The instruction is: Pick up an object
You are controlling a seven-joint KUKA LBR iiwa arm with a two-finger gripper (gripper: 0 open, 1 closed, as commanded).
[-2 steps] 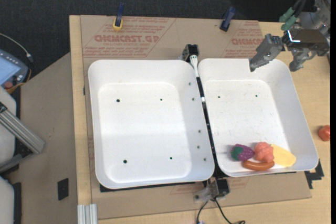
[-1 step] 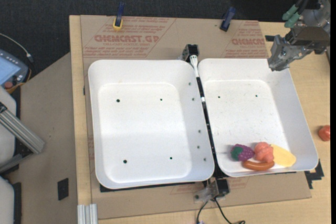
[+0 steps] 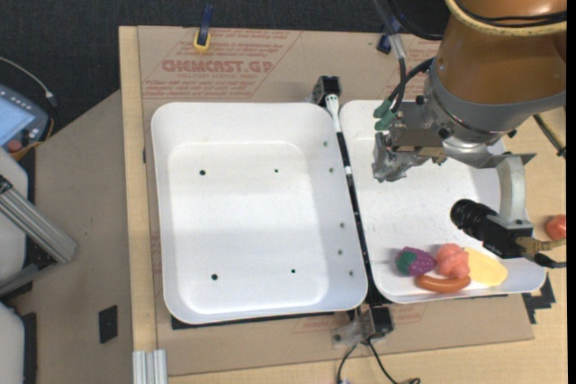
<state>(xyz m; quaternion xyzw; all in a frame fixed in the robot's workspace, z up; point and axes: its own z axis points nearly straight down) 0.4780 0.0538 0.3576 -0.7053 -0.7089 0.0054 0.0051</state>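
**Gripper over the right bin, toys waiting at the near edge**

While the left bin [image 3: 243,211] sits bare, the right bin [image 3: 405,211] holds a purple toy [image 3: 415,261], an orange sausage shape [image 3: 442,282], a pink piece [image 3: 453,259] and a yellow piece [image 3: 488,269], clustered at its front edge. Gripper [image 3: 389,165] hangs above the bin's far half, well apart from them; finger state, can't tell. Arm [image 3: 499,22] hides the bin's right side.

Illumination is bright and even. The left bin [image 3: 243,211] shows mild glare across its floor, with a soft shadow band along its 12 o'clock wall. The arm [image 3: 508,22] at 2 o'clock appears slightly soft. Overall sharpness is moderate.
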